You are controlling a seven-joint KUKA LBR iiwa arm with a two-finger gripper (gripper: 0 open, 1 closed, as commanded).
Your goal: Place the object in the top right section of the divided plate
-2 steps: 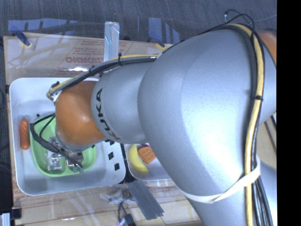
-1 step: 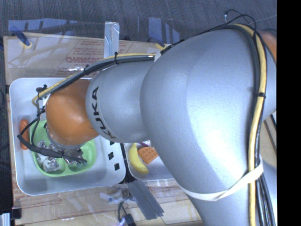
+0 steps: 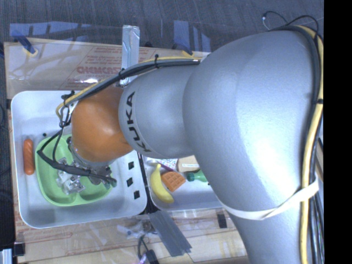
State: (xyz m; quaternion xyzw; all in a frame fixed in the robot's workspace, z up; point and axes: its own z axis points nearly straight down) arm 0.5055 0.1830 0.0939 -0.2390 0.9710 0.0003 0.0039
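White plastic formed the left bin [image 3: 33, 216], which held nearly everything that mattered. At its nine o'clock edge lay an orange hot dog [image 3: 28, 156], a toy sausage, its long axis running from twelve to six o'clock, just beside the rim of a green divided plate [image 3: 49, 194]. The plate sat in the bin's middle, with dark ridges splitting it into sections. Over the plate hung the gripper [image 3: 71, 181], reaching down from the orange band of the grey arm [image 3: 231, 131]; metal parts blurred together there, so whether it was open, closed or carrying anything could not be told.

If the hot dog was the object to place, it lay at nine o'clock from the gripper, close by, with the plate rim between them. A grasp would probably need to cross its short width.

Further right, the arm's bulk covered most of the right bin [image 3: 181, 205], where a yellow banana [image 3: 159, 188], an orange waffle-like toy [image 3: 173, 181] and a green item [image 3: 199, 176] peeked out.
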